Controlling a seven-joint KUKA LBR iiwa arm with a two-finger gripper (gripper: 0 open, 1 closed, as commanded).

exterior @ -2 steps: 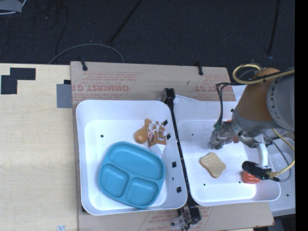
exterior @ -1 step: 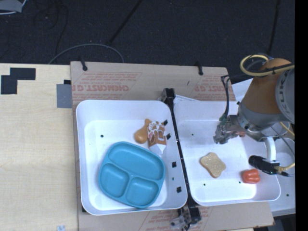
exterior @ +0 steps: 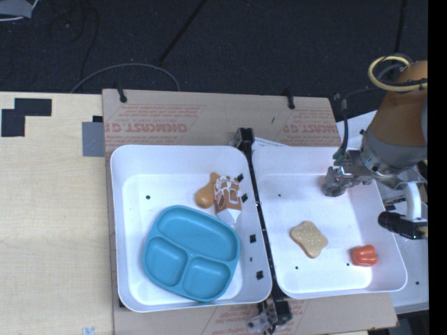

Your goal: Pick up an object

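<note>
While claw (exterior: pixel 334 185) hovers, grip unclear | toast (exterior: pixel 309 239), red pepper (exterior: pixel 363 255) nearby | blue tray (exterior: pixel 190 252) left bin

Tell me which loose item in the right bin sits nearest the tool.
The tan toast-shaped slice; the small red-orange piece lies farther from the tool, by the bin's front corner.

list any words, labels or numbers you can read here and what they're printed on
Red lettering on the cardboard sheet behind the bins: printed upside down and mirrored from this view, too blurred to read with confidence.
Red lettering on the same cardboard's front edge below the bins: partly hidden, unreadable.
Brown and white packet in the left bin: markings too small to read.
No legible numbers or signs elsewhere.
</note>
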